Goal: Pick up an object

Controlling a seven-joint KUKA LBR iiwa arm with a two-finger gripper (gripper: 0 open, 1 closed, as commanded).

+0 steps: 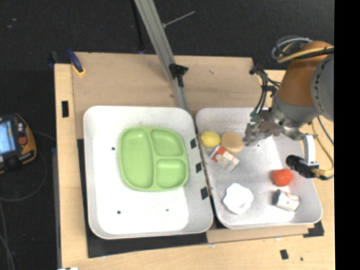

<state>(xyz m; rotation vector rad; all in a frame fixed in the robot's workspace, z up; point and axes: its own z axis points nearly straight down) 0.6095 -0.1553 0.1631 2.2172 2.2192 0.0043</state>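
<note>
Reaching in from three o'clock, the grey arm (301, 91) with its orange band hangs over the upper part of the right bin (315, 207), and its gripper (251, 135) sits low near the bin's twelve o'clock area. From where I stand I cannot tell how the gripper is set; the tip is a dark, blurry cluster.

Just at nine o'clock of the gripper lies a tan round object (232, 141), close beside the tip, though I can't say whether they touch. At nine o'clock of that is a yellow ball (210, 139), hard against the bin's left wall. Just below the two, at six o'clock, lies a small red-and-white box (225, 158), tilted.

Toward the bin's six o'clock rests a white crumpled-looking object (238, 198). Over at four o'clock of the gripper, well apart from it, sits an orange-red ball (283, 176), and below that a small white item with red marks (286, 200).

The left bin (101, 218) holds a green divided tray (153, 157), lying flat near its centre, with three compartments.
</note>
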